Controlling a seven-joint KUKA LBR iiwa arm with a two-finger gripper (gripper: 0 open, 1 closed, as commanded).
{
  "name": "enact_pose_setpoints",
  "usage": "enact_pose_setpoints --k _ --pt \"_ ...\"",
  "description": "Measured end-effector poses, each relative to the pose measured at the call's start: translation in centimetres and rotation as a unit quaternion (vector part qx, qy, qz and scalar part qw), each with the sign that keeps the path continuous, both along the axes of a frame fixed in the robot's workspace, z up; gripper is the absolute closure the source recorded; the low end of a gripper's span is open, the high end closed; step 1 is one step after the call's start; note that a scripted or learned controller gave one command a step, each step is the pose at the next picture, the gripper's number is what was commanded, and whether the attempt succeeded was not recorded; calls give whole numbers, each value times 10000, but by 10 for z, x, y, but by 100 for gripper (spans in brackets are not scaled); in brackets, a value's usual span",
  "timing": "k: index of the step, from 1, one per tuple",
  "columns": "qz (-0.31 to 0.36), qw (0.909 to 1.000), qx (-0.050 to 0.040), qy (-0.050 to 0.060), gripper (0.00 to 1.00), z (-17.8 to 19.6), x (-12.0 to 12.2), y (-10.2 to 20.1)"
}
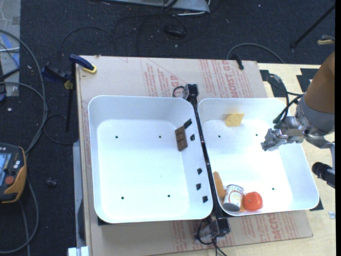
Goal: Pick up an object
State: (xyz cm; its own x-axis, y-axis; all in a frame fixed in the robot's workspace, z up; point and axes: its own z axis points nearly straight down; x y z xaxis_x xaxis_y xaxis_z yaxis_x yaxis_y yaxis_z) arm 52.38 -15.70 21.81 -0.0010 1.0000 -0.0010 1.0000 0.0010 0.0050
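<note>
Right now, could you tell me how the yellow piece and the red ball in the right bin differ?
The yellow piece is pale, flat-looking and angular; the red ball is bright red-orange and round. The yellow piece lies alone near the far wall of the right bin; the red ball sits in the near corner, beside a small can. Both lie in the same bin, apart from the tool.

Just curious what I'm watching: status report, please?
Gripper over right bin, nothing visibly held. Tomato, can, carrot in near corner. Yellow piece at far wall.
</note>
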Motion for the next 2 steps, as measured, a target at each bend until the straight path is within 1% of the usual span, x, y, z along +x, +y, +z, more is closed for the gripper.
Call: enact_pose_setpoints --k 1,2 --pt "-3 10000 1 2 100 52 1 0" --pt "15 10000 9 25 100 48 17 41"
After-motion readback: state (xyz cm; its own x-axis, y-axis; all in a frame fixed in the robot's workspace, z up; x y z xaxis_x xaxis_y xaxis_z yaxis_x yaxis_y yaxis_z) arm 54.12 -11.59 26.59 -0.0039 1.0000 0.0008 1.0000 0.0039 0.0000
